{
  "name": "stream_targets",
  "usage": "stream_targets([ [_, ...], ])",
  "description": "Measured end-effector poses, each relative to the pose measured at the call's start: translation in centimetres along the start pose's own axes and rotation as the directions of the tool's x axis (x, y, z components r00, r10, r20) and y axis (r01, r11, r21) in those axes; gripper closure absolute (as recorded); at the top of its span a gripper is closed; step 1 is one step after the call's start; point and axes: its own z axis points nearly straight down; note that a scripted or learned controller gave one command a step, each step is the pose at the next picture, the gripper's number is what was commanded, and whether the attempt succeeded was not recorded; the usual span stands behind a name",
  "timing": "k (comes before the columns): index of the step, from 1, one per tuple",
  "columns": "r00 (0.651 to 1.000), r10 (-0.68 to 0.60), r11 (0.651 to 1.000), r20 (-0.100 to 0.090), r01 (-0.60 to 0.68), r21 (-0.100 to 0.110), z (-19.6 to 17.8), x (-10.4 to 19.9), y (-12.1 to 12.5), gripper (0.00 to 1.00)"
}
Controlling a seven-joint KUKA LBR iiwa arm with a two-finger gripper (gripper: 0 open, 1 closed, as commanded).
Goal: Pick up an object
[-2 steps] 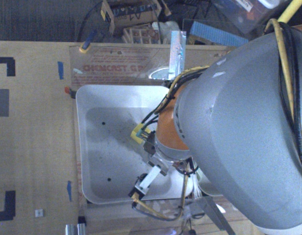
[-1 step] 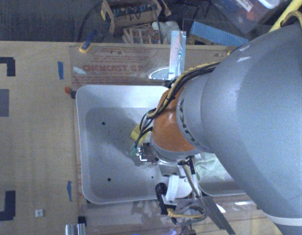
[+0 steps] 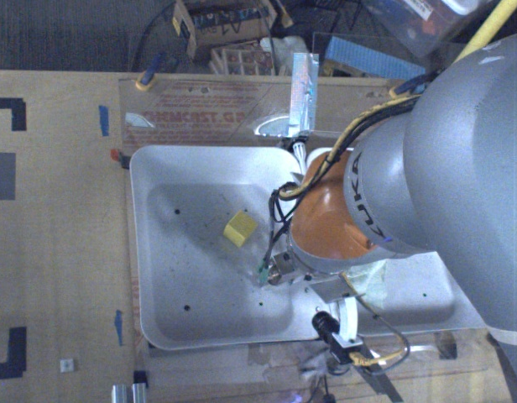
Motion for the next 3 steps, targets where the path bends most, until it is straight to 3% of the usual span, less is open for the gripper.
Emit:
stream_targets([
  [1, 0.934, 0.357, 0.934, 0.005, -0.357, 0.001, 0.1, 1.7, 1.9, 1.0],
  [2, 0.718, 0.696, 0.718, 0.0, -0.696, -0.003, 0.0, 10.1, 3.1, 1.0],
  [3, 0.515, 0.857, 0.515, 0.004, -0.857, -0.006, 0.1, 12.1, 3.8, 1.0],
])
